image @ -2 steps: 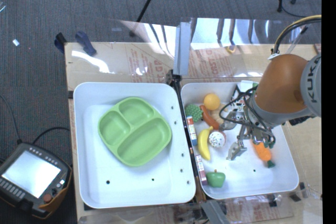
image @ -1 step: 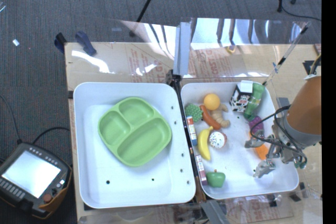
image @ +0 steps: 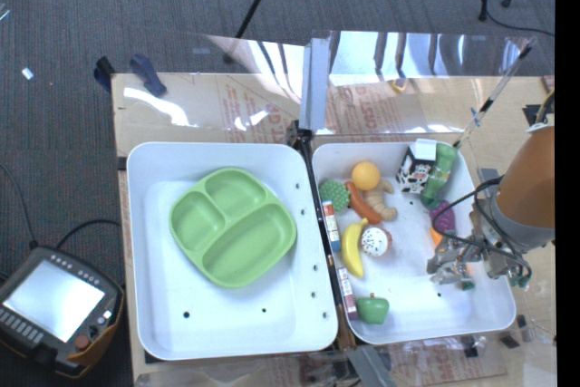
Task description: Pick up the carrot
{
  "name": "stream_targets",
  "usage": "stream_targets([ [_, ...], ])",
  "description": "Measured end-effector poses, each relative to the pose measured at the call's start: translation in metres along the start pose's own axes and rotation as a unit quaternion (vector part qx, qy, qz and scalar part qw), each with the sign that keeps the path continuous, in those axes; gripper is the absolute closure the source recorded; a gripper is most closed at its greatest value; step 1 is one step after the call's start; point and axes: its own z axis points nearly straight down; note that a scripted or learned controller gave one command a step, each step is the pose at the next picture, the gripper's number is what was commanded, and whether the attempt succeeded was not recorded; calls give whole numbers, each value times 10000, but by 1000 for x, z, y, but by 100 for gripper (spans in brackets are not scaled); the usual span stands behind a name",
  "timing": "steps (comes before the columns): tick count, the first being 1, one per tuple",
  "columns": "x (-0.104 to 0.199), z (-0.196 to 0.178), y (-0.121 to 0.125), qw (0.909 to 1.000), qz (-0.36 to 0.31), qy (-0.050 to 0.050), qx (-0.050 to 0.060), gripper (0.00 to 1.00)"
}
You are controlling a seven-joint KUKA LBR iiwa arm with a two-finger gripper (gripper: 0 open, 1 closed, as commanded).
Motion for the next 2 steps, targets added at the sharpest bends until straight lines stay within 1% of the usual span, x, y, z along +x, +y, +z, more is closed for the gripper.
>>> stream_targets([
  [1, 4, -9, 1, 9998, 178, 3, -13, 100],
  [2, 16, -10, 0, 9980, 624, 8, -5, 100],
])
